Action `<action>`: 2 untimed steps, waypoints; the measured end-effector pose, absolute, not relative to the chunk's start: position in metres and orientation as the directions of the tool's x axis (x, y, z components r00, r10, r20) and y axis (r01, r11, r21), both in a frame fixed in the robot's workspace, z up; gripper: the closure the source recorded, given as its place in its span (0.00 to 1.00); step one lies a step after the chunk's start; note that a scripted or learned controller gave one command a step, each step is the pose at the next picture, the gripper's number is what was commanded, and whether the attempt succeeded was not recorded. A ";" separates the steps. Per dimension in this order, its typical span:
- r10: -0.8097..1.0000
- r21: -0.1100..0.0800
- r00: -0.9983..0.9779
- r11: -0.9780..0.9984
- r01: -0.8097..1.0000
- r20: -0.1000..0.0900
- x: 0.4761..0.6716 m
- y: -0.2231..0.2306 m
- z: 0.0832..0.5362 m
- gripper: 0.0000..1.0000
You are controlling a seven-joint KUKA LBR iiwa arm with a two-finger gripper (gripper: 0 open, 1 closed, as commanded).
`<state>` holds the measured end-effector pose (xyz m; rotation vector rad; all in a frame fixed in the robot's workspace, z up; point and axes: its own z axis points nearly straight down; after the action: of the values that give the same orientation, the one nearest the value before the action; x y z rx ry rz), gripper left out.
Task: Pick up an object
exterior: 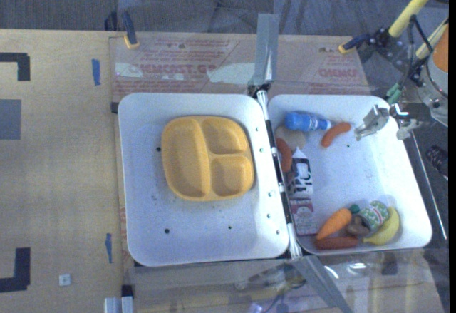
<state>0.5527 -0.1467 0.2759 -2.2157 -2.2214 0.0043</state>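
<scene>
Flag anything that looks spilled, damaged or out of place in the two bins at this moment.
Nothing looks spilled or broken. The yellow divided plate lies flat in the left bin. In the right bin, the carton lies on its side against the divider, and the carrot and banana are heaped in the near corner.

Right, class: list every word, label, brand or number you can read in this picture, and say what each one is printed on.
Cardboard sheet under the bins: red print at left, centre and right, upside down and too blurred to read.
Carton in the right bin: large dark letters on white, too blurred to read.
Blue bottle: no legible label.
Small round packet by the banana: printed design, too small to read.
Yellow plate: no text.
</scene>
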 end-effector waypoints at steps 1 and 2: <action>0.967 0.002 -0.255 0.255 0.967 -0.002 0.547 -0.146 0.370 0.00; 0.969 -0.002 -0.246 0.246 0.969 0.001 0.572 -0.119 0.246 0.00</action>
<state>0.5722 -0.1192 0.2458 -1.9276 -2.4785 0.0013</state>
